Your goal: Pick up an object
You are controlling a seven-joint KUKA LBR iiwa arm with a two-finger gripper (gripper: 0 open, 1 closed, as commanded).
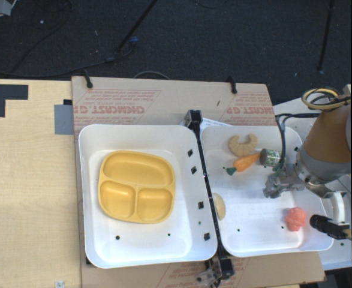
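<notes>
White plastic makes up both shallow bins, which are set side by side on cardboard so that the arm, reaching in from the right, can work over either of them. The left bin (104,245) is taken up by a yellow divided tray (137,186), laid flat near its middle. The loose pieces from which something may be picked are scattered in the right bin (253,242): a tan curved piece (243,143) near the far wall, a toy carrot (243,164) just beside it, a small green-and-white container (270,156) lying at the carrot's thick end, a pink lump (294,218) towards the near right corner, and a pale rounded piece (219,206) pressed against the dividing wall. The gripper (276,186) is lowered into the right bin, over bare floor between the carrot and the pink lump, and nothing is seen between its fingers. Whether those fingers are spread or closed cannot be told, since the metal parts are merged into one dark grey cluster at this slant. The wrist above is cut off at the right, and the orange band (331,135) is seen in part. The pale piece is half hidden by the divider, so its shape is hard to judge. A black-and-white fitting (331,218) at the bin's right rim cannot be identified.
</notes>
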